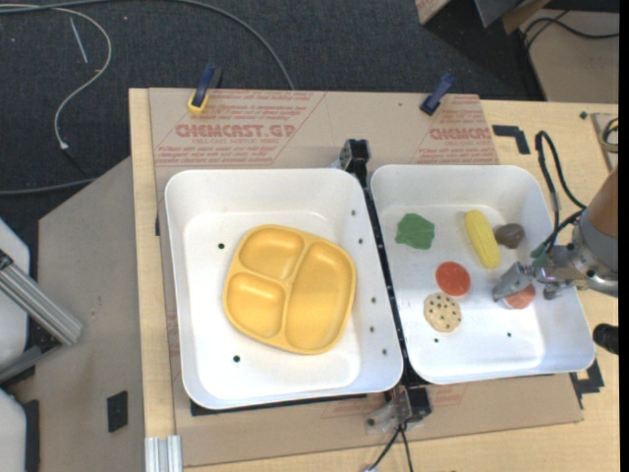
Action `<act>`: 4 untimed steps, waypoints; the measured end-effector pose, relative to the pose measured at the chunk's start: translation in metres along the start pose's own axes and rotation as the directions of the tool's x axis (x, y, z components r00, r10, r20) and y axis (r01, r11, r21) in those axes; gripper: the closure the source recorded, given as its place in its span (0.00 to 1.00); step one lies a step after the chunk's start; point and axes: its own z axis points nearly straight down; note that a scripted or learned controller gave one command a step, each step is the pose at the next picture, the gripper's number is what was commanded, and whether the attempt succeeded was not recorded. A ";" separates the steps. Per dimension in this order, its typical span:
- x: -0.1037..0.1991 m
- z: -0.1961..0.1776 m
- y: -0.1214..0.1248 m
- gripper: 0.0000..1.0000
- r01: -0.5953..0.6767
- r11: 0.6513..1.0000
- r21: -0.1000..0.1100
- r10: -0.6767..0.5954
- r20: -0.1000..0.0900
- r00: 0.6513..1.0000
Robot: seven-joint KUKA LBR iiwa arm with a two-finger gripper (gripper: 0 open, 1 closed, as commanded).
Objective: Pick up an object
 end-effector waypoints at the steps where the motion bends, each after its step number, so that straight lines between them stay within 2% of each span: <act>1: 0.000 0.047 0.000 0.00 0.000 1.000 -0.001 0.000 0.001 1.000; 2: 0.000 0.035 0.001 1.00 0.000 1.000 -0.004 0.000 0.001 1.000; 4: 0.001 -0.091 0.005 1.00 0.002 1.000 -0.010 -0.002 0.006 1.000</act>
